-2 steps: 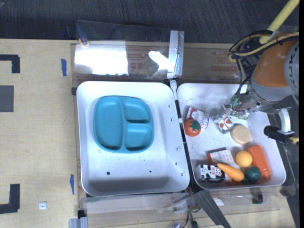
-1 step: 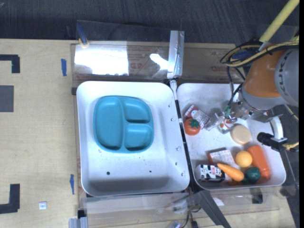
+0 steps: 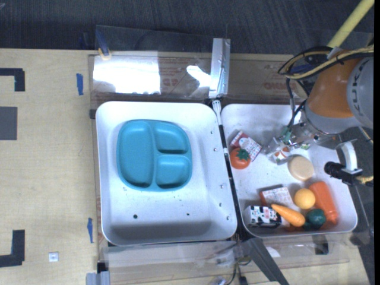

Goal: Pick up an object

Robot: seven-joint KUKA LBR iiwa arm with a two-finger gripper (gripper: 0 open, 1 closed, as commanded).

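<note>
A pale wooden worktop (image 3: 47, 177) carries two shallow white bins side by side, with dark carpet beyond it at the top. The left bin (image 3: 119, 218) holds a blue divided plate (image 3: 154, 154). The right bin (image 3: 261, 120) holds the pickable things: a tomato (image 3: 240, 158) against a small printed packet (image 3: 248, 145) near its left wall, a cream bun (image 3: 301, 168) in the middle, and at the near edge an orange ball (image 3: 304, 199), a carrot (image 3: 288, 214), a red-orange cylinder (image 3: 324, 202), a dark green piece (image 3: 316, 218), a black-and-white carton (image 3: 263, 216) and a reddish card (image 3: 273, 194).

The arm reaches in from the right, and the tool (image 3: 289, 140) sits low over the bin's upper middle, just above and left of the bun, beside some crumpled clear wrap (image 3: 280, 154). Its tip is too small and cluttered to read, so I cannot tell whether it is wide or narrow, or whether it holds anything.

The bun is the nearest target and stands apart from its neighbours. It is probably light, hollow toy food, stiff and smooth, so likely to slip from a grip placed too high. I would close across its widest part, low down. The wrap would be flimsy and likely to slide away. The near cluster is packed touching, leaving little room for the tool.
</note>
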